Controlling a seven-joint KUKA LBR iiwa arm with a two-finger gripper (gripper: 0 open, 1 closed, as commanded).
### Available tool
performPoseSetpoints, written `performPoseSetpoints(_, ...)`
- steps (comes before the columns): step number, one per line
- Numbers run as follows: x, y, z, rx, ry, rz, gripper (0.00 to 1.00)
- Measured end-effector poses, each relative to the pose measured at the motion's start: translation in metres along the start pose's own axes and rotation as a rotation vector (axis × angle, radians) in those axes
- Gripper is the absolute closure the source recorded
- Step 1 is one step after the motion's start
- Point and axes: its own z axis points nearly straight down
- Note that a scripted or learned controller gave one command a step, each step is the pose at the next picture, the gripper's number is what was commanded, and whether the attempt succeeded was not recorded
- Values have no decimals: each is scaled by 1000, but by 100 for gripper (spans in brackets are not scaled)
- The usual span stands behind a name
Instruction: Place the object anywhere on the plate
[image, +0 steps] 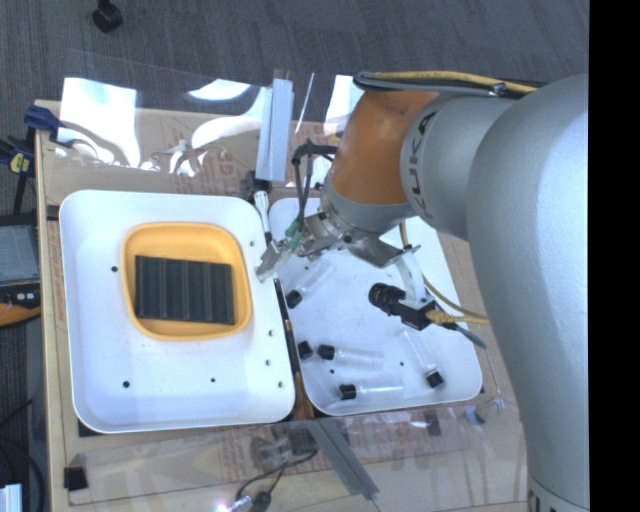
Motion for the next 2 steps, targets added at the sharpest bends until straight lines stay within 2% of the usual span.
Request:
performPoseSetpoints(1, 18, 20, -1, -3, 0, -34, 0)
performPoseSetpoints(2, 18, 21, -11, -2, 1, -38, 100)
